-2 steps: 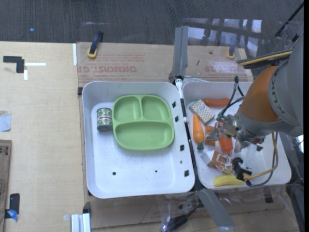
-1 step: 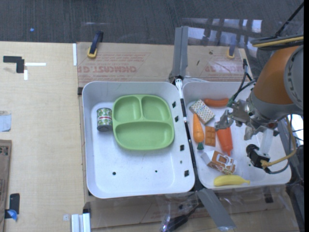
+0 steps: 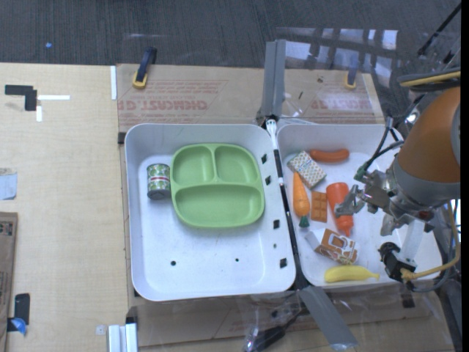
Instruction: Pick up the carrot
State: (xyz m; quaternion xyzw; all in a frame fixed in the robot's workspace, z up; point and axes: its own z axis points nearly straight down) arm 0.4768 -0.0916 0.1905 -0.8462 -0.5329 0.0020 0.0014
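Observation:
The carrot (image 3: pixel 300 194) is orange with a small green tip and lies lengthwise near the left wall of the right bin (image 3: pixel 366 139). My gripper (image 3: pixel 350 201) hangs over the middle of that bin, just right of a red pepper-like item (image 3: pixel 338 198) and roughly a hand's width right of the carrot. Nothing shows between the gripper and the carrot except an orange cracker piece (image 3: pixel 319 205). The arm's grey wrist and orange band (image 3: pixel 438 139) cover the bin's right side.
The right bin also holds a red sausage (image 3: pixel 328 155), a patterned box (image 3: pixel 307 169), a small snack carton (image 3: pixel 337 246) and a banana (image 3: pixel 352 273). In the left bin (image 3: pixel 212 270) are a green divided plate (image 3: pixel 218 184) and a small can (image 3: pixel 157 180).

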